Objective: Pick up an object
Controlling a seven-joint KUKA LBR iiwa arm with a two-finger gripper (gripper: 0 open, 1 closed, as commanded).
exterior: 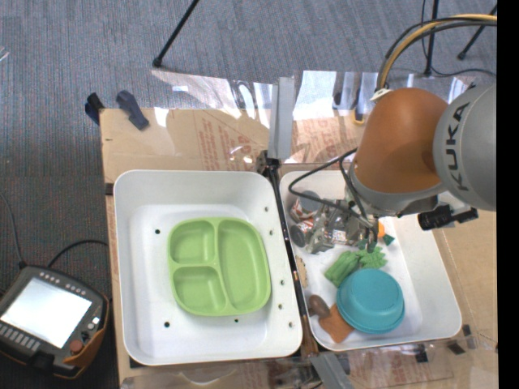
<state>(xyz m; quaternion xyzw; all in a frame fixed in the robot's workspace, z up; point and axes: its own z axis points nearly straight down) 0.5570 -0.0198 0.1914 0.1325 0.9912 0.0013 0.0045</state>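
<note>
A grey ribbed carpet (243,23) is seen covering the floor. A desk (186,140) topped with brown cardboard is set upon it. Thin black stand legs (180,24) are planted on the carpet, and a handheld screen (49,318) is laid at lower left.

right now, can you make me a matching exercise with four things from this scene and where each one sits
Things:
1. light green divided plastic plate
2. teal round plastic bowl
3. green crumpled leafy piece
4. handheld pendant with a pale screen

Places:
A. floor, left of the bench
B. middle of the left white bin
C. right white bin, near its front edge
D. right bin, just behind the bowl

Pairs: 1-B, 2-C, 3-D, 4-A
</note>
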